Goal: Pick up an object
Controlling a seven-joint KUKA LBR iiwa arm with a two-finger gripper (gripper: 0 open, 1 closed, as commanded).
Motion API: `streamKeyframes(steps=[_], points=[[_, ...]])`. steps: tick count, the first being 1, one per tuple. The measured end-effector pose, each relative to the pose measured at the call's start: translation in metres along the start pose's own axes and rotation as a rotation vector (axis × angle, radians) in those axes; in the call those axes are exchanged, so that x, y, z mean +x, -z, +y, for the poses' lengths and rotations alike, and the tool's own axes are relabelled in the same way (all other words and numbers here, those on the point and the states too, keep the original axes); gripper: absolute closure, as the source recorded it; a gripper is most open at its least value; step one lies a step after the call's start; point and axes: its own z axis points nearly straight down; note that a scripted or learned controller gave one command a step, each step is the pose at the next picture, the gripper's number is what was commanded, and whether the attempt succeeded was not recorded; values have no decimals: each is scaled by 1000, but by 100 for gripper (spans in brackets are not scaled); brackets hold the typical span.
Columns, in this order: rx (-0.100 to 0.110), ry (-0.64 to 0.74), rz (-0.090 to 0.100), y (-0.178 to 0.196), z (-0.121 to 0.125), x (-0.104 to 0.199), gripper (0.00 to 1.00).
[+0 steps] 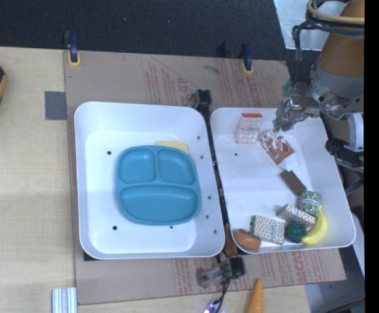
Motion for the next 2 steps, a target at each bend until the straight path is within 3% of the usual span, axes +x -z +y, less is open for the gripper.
streamKeyframes(steps=[1,2], points=[[5,2,1,8,-18,38,100],[2,3,-2,-11,1,34,100]])
